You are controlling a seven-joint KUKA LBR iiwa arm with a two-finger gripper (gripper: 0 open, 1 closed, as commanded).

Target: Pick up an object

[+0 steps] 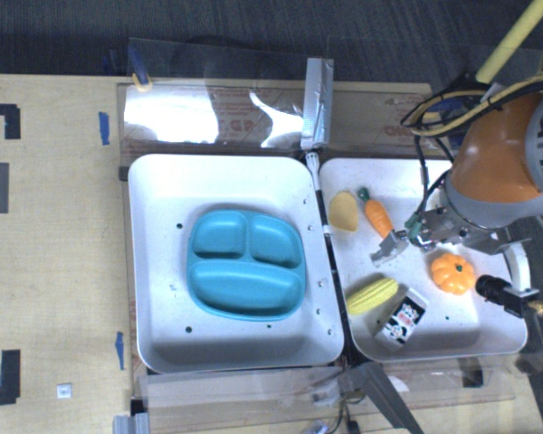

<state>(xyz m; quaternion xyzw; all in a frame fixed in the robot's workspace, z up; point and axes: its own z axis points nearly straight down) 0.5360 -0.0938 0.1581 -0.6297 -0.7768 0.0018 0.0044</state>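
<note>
Hovering in the right shallow white bin [489, 333], the two-finger gripper [391, 246] sits just right of the small orange plastic carrot [377, 216] – fingers slightly apart, holding nothing – with a round orange pumpkin [452, 274] nearby

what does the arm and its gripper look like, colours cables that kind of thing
The arm is a rounded grey body with a broad orange band above the wrist. Yellow and black cables loop beside it near the bin's top right corner. The gripper is small, made of grey metal, with thin silvery fingers and a bit of green near its base. No markings are readable.
</note>
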